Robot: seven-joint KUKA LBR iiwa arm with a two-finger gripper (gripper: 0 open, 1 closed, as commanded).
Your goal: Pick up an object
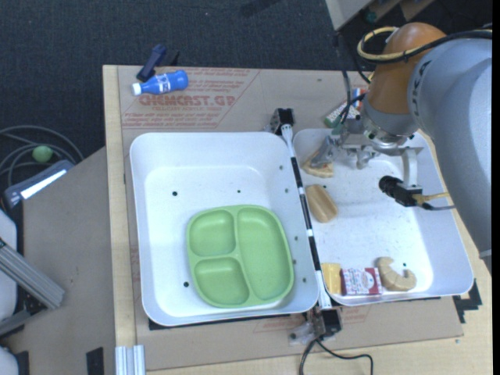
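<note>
The tool (344, 153), its state impossible to tell, hangs over the bread piece (319, 162) at the right bin's (437, 248) far-left corner, apparently reaching; next it needs a firm grip.

Tool (344, 148) above right bin (437, 241)

My arm's shell (461, 92) looks like smooth grey plastic or painted metal with a soft sheen, and the orange band (402, 61) above my wrist shines glossier. Both bins, the left bin (156, 162) and the right bin (445, 264), read as smooth white plastic, slightly glossy, the right one speckled with fine dark specks. The green divided tray (238, 255) is matt plastic, evenly smooth. The bench top (234, 92) looks like flat brown cardboard, matt, printed in red. The blue bottle (160, 83) looks like shiny plastic. The tan piece (321, 203) by the divider appears dull and slightly rough. The floor (78, 22) is dark, coarse carpet.
</note>
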